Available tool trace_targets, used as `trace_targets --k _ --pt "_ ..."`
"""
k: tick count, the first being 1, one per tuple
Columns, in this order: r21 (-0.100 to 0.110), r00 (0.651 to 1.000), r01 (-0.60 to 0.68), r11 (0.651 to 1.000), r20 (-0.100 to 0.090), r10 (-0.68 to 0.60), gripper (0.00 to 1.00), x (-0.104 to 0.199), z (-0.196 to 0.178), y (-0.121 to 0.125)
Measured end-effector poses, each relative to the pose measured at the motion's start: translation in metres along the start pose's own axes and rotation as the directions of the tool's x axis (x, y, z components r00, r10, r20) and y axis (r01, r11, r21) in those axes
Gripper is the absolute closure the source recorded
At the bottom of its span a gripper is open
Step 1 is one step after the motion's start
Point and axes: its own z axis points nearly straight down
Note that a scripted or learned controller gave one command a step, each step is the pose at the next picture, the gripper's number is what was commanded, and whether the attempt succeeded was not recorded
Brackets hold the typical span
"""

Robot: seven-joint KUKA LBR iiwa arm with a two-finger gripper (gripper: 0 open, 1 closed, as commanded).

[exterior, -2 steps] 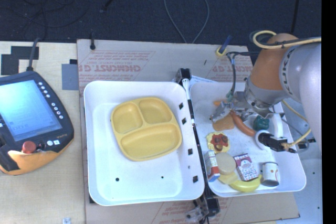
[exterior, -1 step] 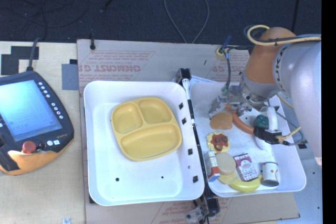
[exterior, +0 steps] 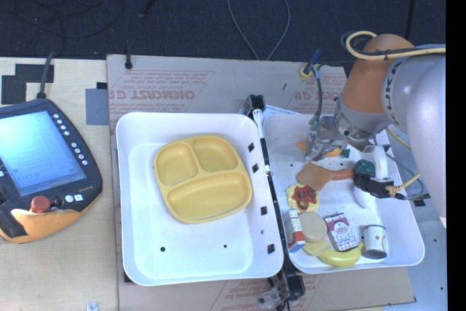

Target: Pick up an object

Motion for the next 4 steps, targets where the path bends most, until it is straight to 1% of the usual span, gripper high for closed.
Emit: trace_targets --k 1,2,3,4 --pt "0.001 1.0 0.0 1.0 0.0 0.0 0.0 0.0 0.0 0.0" --pt "0.0 1.0 -0.001 1.0 0.001 0.001 0.0 -0.023 0.01 -0.002" --pt "0.0 1.0 -0.003 1.0 0.0 0.003 0.0 0.0 0.01 -0.051" --pt "0.001 1.0 -0.002 1.0 -0.001 0.002 0.0 0.044 0.01 -0.112"
